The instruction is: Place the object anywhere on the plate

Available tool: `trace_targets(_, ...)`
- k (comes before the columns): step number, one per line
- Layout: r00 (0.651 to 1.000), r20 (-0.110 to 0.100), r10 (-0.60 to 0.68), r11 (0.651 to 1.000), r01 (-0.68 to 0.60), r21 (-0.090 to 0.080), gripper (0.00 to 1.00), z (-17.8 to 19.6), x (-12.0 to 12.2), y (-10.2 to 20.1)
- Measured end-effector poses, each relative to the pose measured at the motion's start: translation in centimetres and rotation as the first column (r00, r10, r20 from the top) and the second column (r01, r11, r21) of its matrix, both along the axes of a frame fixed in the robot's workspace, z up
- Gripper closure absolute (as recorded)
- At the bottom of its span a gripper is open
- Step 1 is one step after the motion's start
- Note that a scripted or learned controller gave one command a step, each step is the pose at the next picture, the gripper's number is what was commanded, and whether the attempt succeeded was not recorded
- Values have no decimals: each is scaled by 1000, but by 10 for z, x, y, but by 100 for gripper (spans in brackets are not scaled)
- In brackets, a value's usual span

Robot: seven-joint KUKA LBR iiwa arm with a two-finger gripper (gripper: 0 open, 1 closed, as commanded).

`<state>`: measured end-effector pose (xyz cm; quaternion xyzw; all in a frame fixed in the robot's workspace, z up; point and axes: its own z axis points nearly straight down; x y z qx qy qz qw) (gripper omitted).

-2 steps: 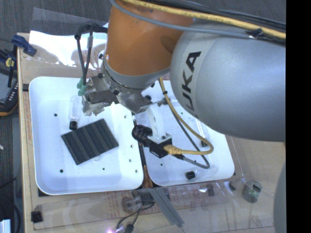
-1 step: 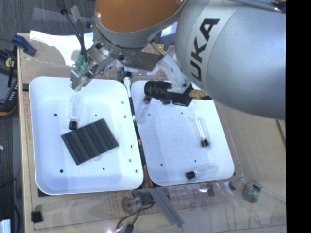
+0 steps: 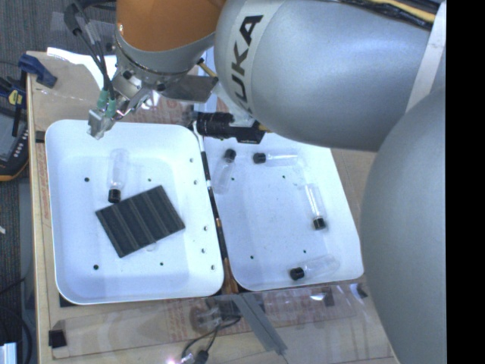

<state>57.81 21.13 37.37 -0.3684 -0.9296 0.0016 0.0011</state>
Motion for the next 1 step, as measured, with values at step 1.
trace_targets(1, 974, 3, 227, 974, -227, 2, 100, 17, -82, -55)
